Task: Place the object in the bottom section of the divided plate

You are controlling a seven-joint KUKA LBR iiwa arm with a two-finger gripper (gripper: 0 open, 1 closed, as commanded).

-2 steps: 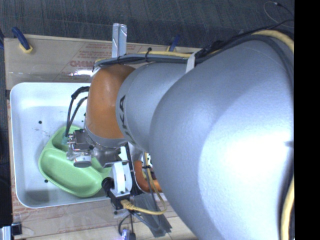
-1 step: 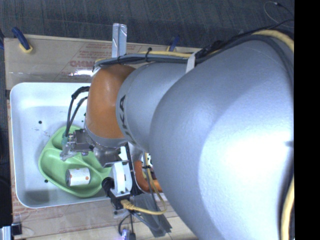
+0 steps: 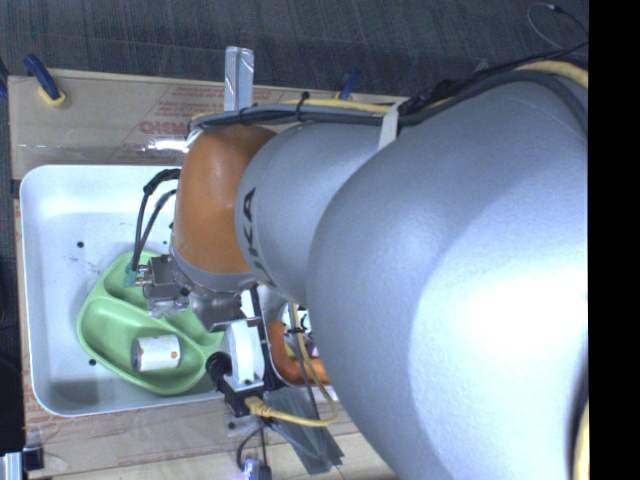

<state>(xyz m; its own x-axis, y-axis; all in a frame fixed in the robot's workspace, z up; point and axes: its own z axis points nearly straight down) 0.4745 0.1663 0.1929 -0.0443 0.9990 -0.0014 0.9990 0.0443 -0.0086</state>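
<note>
Looming closest to the lens, the grey arm [image 3: 440, 268] fills the right side of the camera view and reaches leftward over the green divided plate [image 3: 105, 318], its orange band [image 3: 210, 203] hanging above the plate's right half. Below that band, the wrist hardware and black cables sit over the plate's upper right section, and the gripper [image 3: 165, 288] itself is largely lost among them, so whether its claw is wide, narrow or closed on anything cannot be told. Past the arm, down on the plate, a small white cylinder [image 3: 157, 353] lies on its side in the plate's lower section, its long axis running roughly left to right across the view, with a small reddish mark near its right end. It lies just toward the view's bottom from the gripper, apart from it as far as can be seen, and nothing visibly touches it. That is the relation the next move depends on: the cylinder appears to rest already in the section the task names, so a straight lift of the wrist away from the plate seems all that is called for, without sweeping toward the view's bottom where the cylinder lies. Farther still, under the plate, is the left white bin [image 3: 50, 208], with the brown bench [image 3: 120, 108] beyond its far rim.
</note>
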